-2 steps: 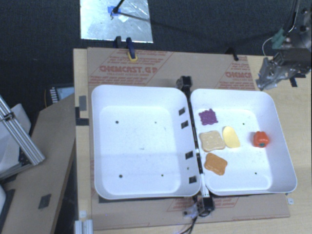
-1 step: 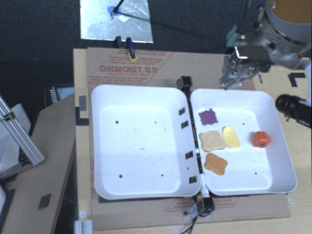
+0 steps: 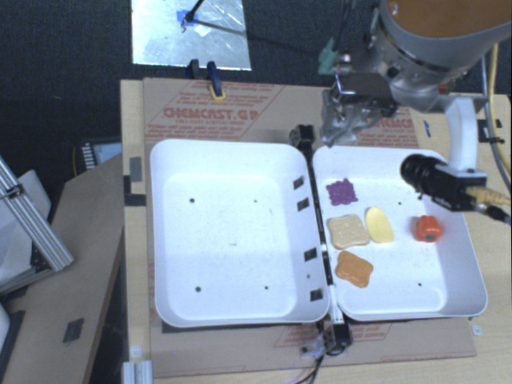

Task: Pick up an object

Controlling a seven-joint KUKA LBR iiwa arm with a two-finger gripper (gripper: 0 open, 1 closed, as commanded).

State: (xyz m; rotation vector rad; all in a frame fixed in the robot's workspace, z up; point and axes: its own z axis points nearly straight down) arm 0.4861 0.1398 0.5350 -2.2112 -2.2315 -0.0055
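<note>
Five small toy foods lie in the right bin (image 3: pixel 456 294): a purple bunch of grapes (image 3: pixel 342 190), a tan slice of bread (image 3: pixel 348 230), a pale yellow piece (image 3: pixel 379 225), a brown-orange piece (image 3: pixel 354 269) and a red-orange pepper (image 3: pixel 428 229). My gripper (image 3: pixel 342 130) hangs above the bin's far left corner, well above and behind the grapes. Nothing shows between its fingers. The arm's grey body and orange band (image 3: pixel 440 6) loom over the upper right.
The left bin (image 3: pixel 168 174) lies beside the right one, joined by a black clip strip (image 3: pixel 316 222). A black camera mount (image 3: pixel 440 181) juts over the right bin's far edge. A metal plate (image 3: pixel 190 21) lies behind the bench.
</note>
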